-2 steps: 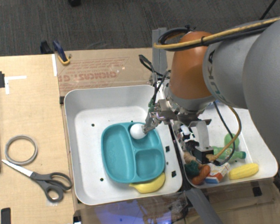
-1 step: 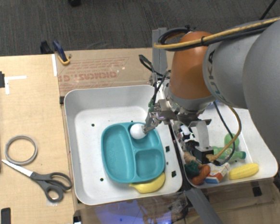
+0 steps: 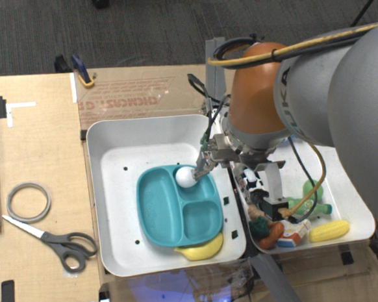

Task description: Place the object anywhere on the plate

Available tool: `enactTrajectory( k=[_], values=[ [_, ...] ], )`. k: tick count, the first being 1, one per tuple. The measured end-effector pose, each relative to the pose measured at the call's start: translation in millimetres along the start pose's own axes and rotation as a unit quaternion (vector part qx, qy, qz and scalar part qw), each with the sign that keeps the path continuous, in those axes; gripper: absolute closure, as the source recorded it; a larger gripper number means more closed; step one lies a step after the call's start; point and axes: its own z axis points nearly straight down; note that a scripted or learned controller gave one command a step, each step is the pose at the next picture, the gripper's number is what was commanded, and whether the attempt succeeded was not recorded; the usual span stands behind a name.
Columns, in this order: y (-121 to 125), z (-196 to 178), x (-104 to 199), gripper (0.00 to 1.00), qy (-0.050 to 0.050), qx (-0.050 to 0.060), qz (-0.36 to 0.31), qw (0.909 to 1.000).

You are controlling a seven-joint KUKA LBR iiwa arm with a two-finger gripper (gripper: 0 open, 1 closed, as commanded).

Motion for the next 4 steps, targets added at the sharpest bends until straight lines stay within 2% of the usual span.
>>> enactTrajectory(
  k=[4],
  values=[
    [0.0, 0.0, 0.0, 0.0, 0.0, 0.0, 0.0, 1.0]
  ],
)
